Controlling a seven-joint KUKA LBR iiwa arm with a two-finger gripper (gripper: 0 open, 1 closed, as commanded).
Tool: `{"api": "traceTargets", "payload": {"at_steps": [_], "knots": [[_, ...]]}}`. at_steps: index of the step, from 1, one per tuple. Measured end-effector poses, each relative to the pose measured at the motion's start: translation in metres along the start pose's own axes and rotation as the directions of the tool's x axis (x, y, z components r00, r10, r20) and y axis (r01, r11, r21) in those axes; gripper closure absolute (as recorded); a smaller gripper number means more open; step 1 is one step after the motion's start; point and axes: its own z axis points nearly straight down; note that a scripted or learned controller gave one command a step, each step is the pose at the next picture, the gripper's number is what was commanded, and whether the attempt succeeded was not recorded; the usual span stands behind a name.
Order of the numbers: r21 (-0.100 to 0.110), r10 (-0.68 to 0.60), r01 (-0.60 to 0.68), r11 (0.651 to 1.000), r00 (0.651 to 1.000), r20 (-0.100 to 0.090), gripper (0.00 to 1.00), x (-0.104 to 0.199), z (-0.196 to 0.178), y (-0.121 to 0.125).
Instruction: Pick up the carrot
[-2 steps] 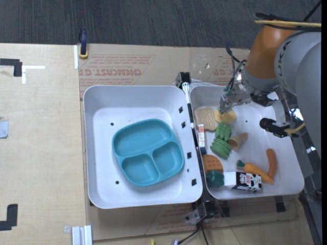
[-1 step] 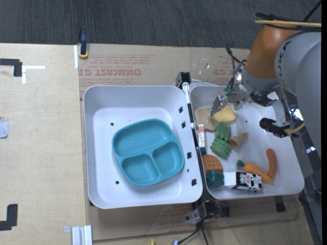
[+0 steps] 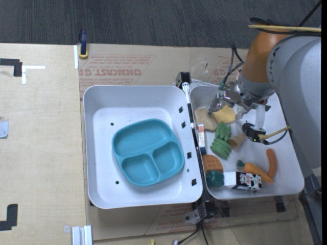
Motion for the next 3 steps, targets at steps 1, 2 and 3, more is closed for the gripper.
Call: {"api": "traceTargets", "payload": {"at_steps": [1,2,3], "knots": [[0.007,0.456,-0.456,0.89,0.89,0.002,0.0,-0.011,-0.052,-0.074],[0.005,0.042,-0.042,0.999,0.999,-0.002,0.0,-0.054,-0.048,-0.134],[0.003,-0.107,0.107,0.994,0.994,-0.003,0.0,-0.102,0.0,-0.153]]}}
